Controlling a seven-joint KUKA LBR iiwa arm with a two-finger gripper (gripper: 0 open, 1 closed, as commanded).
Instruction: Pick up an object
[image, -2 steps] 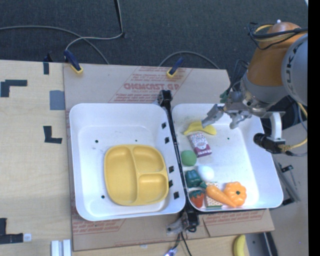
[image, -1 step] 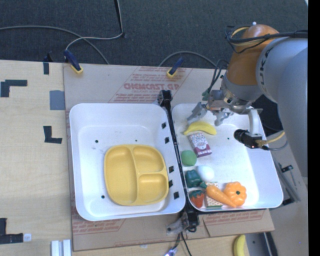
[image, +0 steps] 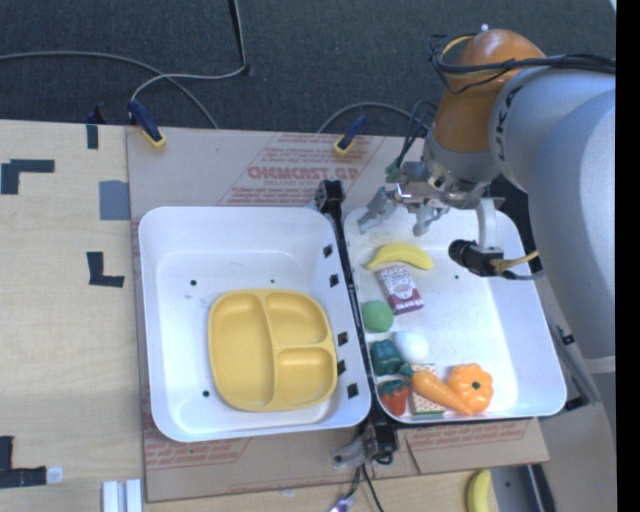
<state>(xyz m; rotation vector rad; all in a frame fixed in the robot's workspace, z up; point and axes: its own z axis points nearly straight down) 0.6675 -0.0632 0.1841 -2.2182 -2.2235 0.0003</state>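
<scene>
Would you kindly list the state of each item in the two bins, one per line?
gripper: above the right bin's far end, holding nothing visible
banana: lying flat, free
small carton: lying flat beside the banana
green ball: resting, untouched
carrot: lying against the orange pepper
yellow tray: upright, compartments bare
</scene>
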